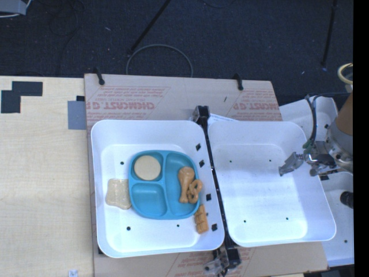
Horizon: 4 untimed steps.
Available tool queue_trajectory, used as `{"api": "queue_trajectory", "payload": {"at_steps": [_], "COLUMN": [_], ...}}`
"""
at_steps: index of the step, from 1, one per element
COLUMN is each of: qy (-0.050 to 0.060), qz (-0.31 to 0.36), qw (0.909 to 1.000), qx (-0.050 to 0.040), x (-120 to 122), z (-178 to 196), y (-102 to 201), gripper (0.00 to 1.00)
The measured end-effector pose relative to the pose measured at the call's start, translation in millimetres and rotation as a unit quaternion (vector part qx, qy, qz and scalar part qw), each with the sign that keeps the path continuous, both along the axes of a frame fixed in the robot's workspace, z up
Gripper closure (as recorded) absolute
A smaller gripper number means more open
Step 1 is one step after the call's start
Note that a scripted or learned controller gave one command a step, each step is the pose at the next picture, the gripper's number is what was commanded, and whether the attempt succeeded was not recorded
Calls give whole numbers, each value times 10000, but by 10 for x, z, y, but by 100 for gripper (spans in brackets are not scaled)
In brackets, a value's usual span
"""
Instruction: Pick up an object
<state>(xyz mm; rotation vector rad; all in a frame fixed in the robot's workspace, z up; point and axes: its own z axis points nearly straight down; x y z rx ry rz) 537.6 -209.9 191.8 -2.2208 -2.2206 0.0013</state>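
Observation:
A blue divided plate [151,199] lies in the left bin [109,149]. A round tan disc [147,167] rests in the plate's upper left compartment. In its right compartment lies a twisted tan pretzel-like piece [189,184]. A pale tan slice [118,193] sits on the bin floor against the plate's left edge. A small tan chunk [200,219] lies just off the plate's lower right corner. My gripper [300,163] hangs over the right rim of the right bin [259,201], far from all of these objects, and nothing shows in it.
A black divider with clips [209,172] runs between the two bins. Both bins sit on a cardboard sheet [150,100]. A light wooden bench top [40,183] stretches to the left. The arm and its cables [331,137] crowd the right edge.

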Motion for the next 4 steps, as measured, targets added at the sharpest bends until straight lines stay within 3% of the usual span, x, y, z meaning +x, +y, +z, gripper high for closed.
{"api": "queue_trajectory", "payload": {"at_steps": [2,3,4], "qy": [26,15,-17], "qz": [0,-10,12], "qw": [10000,10000,10000], "qx": [13,8,-2], "x": [57,61,131], "z": [-997,-871,-315], "y": [-6,-16,58], "gripper": [0,100,100]}}
